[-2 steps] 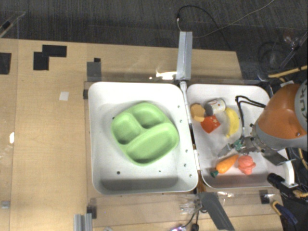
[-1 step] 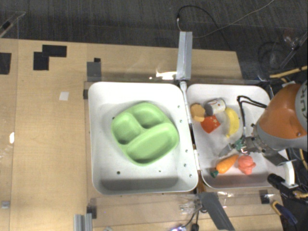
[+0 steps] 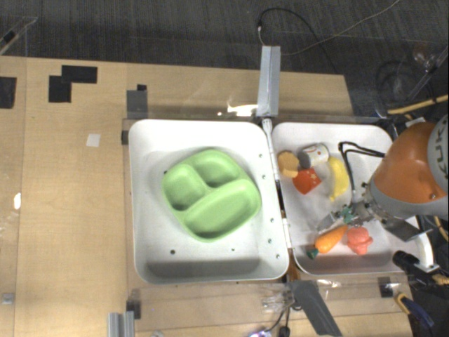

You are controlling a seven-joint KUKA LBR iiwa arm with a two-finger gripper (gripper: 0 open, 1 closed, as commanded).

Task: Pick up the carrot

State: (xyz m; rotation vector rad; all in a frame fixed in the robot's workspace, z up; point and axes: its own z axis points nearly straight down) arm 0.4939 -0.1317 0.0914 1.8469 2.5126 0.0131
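The orange carrot (image 3: 328, 241) lies aslant near the front edge of the right bin (image 3: 379, 264), its green tip pointing front-left. My gripper (image 3: 344, 221) hangs just above the carrot's upper right end, open, with one grey finger (image 3: 327, 222) reaching out to the left over the carrot. Nothing is held between the fingers. The arm's orange band (image 3: 410, 170) covers the bin's right side.
A pink toy (image 3: 359, 241) lies right beside the carrot. Further back in the right bin are a yellow banana (image 3: 339, 177), a red vegetable (image 3: 306, 181), a tan item (image 3: 287, 162) and a white cup (image 3: 316, 153). The left bin (image 3: 144, 188) holds a green divided plate (image 3: 210, 193).
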